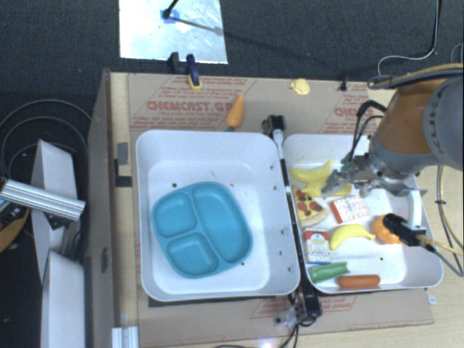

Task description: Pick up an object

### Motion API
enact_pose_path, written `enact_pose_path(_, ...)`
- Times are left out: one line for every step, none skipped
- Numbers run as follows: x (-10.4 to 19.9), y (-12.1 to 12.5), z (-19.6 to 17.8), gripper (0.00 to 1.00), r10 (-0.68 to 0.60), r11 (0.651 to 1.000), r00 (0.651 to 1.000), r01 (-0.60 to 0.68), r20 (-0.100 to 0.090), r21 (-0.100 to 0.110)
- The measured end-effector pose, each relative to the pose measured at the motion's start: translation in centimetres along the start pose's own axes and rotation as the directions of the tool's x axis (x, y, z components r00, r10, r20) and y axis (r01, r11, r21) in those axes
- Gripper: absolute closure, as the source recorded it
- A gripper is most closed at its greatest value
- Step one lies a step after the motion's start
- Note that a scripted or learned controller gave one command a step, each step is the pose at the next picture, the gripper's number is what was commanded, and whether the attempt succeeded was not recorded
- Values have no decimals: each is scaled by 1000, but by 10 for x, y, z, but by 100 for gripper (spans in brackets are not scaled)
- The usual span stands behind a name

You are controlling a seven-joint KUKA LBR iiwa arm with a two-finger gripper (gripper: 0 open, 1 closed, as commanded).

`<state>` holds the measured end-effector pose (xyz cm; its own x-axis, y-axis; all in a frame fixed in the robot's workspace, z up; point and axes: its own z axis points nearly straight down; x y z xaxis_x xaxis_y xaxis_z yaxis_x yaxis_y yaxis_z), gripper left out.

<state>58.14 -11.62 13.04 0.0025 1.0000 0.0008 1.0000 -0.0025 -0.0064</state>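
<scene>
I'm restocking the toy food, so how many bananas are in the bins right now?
2. One banana lies at the far end of the right bin, beside the gripper. The other banana lies mid-bin, nearer the camera. The arm may hide more.

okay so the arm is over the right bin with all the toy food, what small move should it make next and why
Probably lower the hand straight down onto the upper banana. The hand sits at that banana's right end, and nothing can be seen between its fingers.
</scene>
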Motion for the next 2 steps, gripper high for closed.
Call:
enact_pose_path(-2, -63, 47, 0, 0, 1000, 1000, 0, 1, -6)
enact_pose_path(-17, 13, 25, 0, -8, 1000, 1000, 8, 3, -11)
